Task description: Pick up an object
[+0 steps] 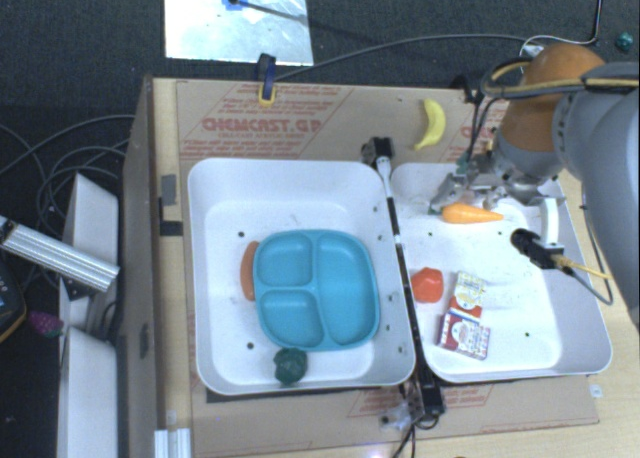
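Carrot [470, 213] beneath hand [466, 186], grip state unclear; orange block [427, 284], cartons [465, 318] nearby.

Left white bin [215, 246]: light-blue divided plastic plate [315, 288], orange sausage-shaped piece [247, 269] touching its left edge, dark green lump [291, 366] below. Right white bin [580, 341]: orange carrot [471, 213] beneath the hand [462, 186], red-orange block [427, 284], two small printed cartons [465, 316]. Yellow banana [432, 123] on the desk [300, 121].
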Robot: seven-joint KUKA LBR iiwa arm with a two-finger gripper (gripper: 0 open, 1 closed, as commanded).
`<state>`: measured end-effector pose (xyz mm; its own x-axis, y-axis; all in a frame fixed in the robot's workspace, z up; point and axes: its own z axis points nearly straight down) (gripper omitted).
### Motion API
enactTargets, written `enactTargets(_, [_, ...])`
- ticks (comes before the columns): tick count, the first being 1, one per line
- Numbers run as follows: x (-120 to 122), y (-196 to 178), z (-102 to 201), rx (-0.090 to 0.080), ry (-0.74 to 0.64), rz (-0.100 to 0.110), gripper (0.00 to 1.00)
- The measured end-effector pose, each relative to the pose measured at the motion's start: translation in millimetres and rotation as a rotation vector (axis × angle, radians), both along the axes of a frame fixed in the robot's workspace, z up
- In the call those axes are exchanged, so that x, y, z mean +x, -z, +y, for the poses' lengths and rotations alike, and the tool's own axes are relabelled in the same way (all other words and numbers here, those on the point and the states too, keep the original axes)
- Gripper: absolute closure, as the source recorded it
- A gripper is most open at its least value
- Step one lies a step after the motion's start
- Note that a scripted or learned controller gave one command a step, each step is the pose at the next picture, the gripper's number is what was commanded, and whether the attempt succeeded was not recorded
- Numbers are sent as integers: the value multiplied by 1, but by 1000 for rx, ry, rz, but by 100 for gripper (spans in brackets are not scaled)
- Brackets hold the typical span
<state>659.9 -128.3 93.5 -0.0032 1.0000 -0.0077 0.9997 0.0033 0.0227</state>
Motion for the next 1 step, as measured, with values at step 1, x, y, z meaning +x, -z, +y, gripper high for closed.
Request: enactTargets(1, [5, 1, 40, 3, 0, 3, 0])
